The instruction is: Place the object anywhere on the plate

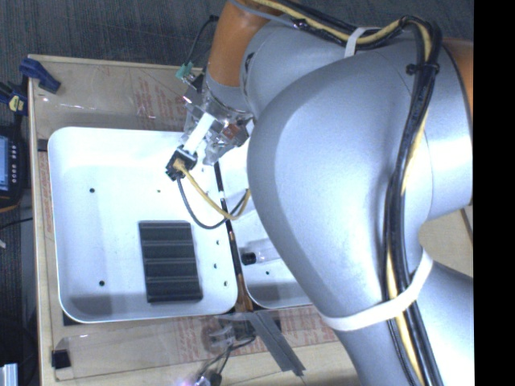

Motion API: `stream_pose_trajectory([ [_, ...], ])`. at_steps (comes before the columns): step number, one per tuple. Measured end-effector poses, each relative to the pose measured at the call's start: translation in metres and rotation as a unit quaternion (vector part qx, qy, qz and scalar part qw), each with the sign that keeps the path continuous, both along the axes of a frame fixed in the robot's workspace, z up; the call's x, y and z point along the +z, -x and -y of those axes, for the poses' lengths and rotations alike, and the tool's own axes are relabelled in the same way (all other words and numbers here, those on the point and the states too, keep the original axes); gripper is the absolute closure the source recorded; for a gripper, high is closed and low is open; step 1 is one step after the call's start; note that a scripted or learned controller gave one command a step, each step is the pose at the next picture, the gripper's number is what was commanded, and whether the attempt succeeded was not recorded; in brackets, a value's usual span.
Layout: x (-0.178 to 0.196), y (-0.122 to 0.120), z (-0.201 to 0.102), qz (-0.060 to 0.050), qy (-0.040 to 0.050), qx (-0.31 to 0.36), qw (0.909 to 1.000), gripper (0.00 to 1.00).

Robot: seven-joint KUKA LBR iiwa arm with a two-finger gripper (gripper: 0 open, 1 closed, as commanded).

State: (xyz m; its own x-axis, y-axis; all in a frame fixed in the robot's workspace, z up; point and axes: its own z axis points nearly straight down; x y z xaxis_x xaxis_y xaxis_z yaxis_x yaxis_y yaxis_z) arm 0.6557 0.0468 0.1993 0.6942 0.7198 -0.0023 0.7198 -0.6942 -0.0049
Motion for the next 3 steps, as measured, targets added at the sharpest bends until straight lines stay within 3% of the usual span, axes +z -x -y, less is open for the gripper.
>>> stream_pose_trajectory([
  [1,0.063,0.005,-0.012,0.001,0.0002,-0.07,0.9975,1.0],
  [2,-0.004,0.091,0.031,-0.002,0.0012,-0.145,0.9894,1.0],
  [3,-0.009,0.179,0.001,-0.001,0.002,-0.19,0.9817,1.0],
])
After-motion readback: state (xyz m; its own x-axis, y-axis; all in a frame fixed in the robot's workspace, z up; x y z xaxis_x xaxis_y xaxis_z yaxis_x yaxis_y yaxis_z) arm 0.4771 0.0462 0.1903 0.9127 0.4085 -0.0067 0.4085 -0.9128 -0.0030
